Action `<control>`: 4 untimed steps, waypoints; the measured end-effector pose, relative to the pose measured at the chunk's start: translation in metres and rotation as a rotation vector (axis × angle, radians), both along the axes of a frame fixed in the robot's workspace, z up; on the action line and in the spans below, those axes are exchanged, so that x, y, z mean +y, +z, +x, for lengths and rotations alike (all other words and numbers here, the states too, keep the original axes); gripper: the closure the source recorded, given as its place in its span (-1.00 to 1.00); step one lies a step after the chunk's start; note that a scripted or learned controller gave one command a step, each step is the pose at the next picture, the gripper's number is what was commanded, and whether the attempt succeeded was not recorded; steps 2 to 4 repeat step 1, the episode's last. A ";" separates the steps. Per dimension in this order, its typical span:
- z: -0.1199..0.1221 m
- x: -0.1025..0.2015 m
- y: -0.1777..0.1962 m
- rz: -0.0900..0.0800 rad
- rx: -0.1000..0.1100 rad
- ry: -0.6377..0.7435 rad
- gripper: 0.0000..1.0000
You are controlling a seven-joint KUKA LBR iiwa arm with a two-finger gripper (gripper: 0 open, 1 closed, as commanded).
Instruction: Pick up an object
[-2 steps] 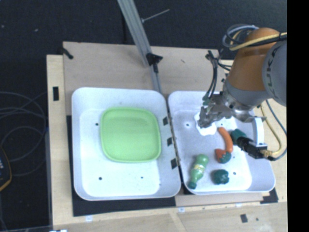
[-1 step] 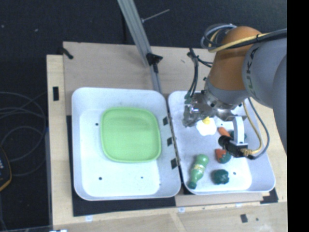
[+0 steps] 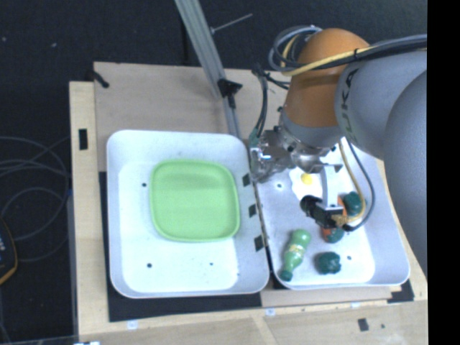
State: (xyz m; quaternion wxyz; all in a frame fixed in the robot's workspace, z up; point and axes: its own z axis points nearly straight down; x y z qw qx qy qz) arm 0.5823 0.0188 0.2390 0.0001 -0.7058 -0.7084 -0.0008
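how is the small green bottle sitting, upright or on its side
On its side: the green bottle lies lengthwise, at a slant, on the floor of the right bin.

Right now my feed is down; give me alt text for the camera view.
The grey arm reaches over the right bin, its gripper near that bin's upper-left corner. Lower in the bin lie a light green bottle and a dark green lump; the left bin holds a green square plate.

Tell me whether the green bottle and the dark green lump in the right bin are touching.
Apart. The camera view shows a strip of white bin floor between the green bottle and the dark green lump.
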 end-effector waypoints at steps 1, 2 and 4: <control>0.010 0.052 0.005 0.000 0.000 0.001 1.00; 0.010 0.052 0.005 0.000 0.000 0.001 1.00; 0.010 0.052 0.005 0.000 0.000 0.001 1.00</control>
